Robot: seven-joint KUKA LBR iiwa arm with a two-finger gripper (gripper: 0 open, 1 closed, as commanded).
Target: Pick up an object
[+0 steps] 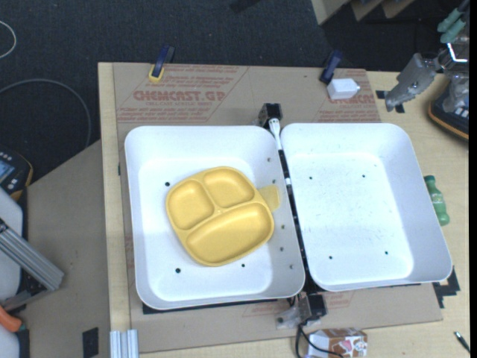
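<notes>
A yellow plate with three compartments lies flat in the middle of the left white bin, slightly turned. A small yellow tab pokes out at its right side, towards the bin's right wall. My gripper hangs at the far right, outside the bins, beyond the back right corner of the right bin. It is far from the plate and nothing shows in it.
A small white block and two blue clamps sit on the cardboard behind the bins. A green item lies by the right bin's right edge. A black cable runs between the bins.
</notes>
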